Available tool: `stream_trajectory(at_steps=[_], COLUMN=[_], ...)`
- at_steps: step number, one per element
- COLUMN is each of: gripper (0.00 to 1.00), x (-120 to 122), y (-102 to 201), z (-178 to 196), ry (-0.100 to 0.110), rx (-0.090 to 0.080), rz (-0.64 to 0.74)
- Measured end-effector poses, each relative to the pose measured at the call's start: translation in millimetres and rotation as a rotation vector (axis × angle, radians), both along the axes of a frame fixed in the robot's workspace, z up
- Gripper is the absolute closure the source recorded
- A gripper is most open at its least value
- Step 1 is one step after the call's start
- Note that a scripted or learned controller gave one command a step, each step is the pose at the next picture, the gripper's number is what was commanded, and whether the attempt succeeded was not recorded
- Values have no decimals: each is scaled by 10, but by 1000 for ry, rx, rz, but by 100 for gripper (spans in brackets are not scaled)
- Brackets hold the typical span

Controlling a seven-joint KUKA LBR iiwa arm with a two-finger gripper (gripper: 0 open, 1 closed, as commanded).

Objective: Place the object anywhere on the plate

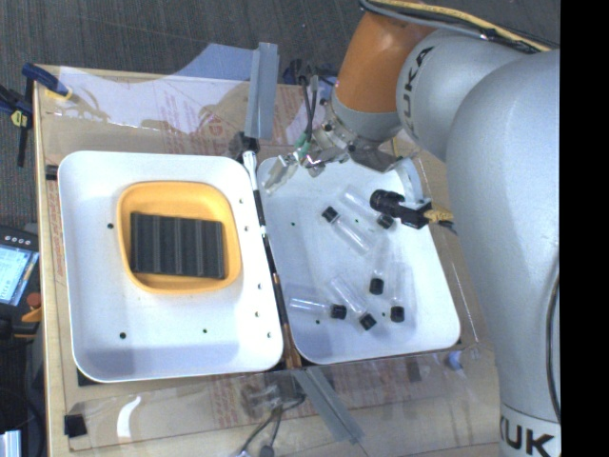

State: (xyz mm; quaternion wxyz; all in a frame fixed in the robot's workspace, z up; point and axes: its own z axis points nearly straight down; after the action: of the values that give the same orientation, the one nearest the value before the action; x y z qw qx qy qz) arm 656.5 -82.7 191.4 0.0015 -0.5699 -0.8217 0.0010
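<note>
On the desk (57, 122), the left bin (86, 331) carries the plate (176, 198), a yellow-rimmed dish with a dark ribbed insert, lying flat near the bin's far half. Nothing lies on it yet.

The right bin (433, 336) holds a scatter of vials (354, 239): small clear tubes with black caps, some lying along the middle, more near the front edge. Any one could serve as the object; the task does not say which.

Above the bin's far left corner hangs the gripper (285, 168), reaching in from under the arm (457, 93). A clear shape shows at its tip, but whether that is a vial or part of the tool I cannot tell, nor whether the gripper is released or clenched.

A vial should be light, stiff and slick, and apt to roll. Judging by shape, a hold across the tube's middle, square to its length, looks safest; the cap end offers a duller, surer surface.
</note>
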Motion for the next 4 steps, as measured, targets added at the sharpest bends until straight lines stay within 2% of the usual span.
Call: stream_trajectory(at_steps=[1,2,3,4], gripper=[0,0,0,0], x=[-326,-451,-517,-595], y=[399,569,770,1147], z=[450,482,508,588], ry=[-1,3,2,2], rx=[-1,-1,1,2], rz=[-28,-56,282,594])
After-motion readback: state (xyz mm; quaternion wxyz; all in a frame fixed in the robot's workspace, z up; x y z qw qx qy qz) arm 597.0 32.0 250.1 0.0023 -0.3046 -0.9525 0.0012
